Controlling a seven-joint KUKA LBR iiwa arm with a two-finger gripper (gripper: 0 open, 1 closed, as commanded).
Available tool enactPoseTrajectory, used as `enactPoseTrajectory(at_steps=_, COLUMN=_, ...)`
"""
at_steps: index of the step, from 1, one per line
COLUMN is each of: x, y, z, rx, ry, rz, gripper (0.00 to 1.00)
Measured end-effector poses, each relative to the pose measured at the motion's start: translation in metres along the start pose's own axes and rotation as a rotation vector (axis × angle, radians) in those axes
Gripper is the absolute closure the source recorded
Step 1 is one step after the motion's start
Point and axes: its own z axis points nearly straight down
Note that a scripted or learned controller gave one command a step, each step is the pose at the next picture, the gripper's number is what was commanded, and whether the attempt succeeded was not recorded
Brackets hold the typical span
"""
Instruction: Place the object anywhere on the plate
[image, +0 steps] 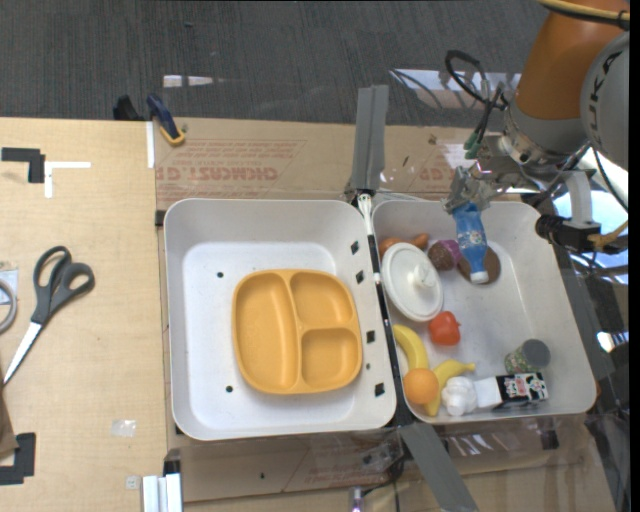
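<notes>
One blue bottle hanging upright between pincer fingers, over right bin.

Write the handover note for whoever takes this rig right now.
Gripper: above the right bin's far side, fingers shut on the blue bottle, which hangs upright from them.
Plate: yellow, three compartments, in the left bin, nothing on it.
Done: bottle gripped.
Left: carry it across the divider to the plate and release.
Other items, including a banana and white lid, lie in the right bin.
</notes>
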Motion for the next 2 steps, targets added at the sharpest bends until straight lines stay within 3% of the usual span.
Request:
enactPoseTrajectory(at_steps=1, x=0.065, y=-0.005, z=0.045, rx=-0.002, ry=0.001, rz=-0.338, gripper=1.0)
enactPoseTrajectory(at_steps=2, x=0.107, y=-0.061, z=0.045, rx=-0.003, ry=0.001, rz=-0.664, gripper=1.0)
